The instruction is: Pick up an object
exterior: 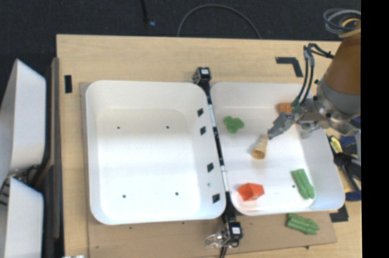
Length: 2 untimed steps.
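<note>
The gripper (275, 129) hangs low in the right bin (267, 92); its opening I cannot tell. Just at its seven o'clock lies a small tan cork (259, 149), probably light, stiff and prone to rolling; best gripped across its middle.

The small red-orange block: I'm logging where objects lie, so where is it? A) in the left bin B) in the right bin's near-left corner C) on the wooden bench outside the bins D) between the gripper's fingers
B: the small red-orange block lies on the right white bin's floor at its near-left corner, beside the divider.
</note>
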Motion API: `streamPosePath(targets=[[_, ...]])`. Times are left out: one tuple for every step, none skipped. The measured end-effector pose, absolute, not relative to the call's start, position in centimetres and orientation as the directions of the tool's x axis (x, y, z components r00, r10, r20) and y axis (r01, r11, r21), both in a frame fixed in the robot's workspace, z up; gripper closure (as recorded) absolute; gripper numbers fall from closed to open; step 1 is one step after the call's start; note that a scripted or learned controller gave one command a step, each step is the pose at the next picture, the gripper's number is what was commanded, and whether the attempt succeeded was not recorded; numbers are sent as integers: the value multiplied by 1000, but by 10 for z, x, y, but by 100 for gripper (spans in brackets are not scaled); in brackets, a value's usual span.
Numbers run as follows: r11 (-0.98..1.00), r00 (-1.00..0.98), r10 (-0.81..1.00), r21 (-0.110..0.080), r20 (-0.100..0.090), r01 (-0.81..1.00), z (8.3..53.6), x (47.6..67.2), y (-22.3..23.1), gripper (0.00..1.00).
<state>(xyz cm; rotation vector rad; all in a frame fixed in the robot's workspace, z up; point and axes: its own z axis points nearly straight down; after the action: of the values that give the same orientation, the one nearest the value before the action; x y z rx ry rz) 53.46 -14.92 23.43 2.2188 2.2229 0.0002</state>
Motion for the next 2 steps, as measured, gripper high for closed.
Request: streamPosePath(targets=[[2,-2,1000,-4,0,1000,134,553,-142,0],[-2,2,1000,-2,-1,1000,99,549,-143,0]])
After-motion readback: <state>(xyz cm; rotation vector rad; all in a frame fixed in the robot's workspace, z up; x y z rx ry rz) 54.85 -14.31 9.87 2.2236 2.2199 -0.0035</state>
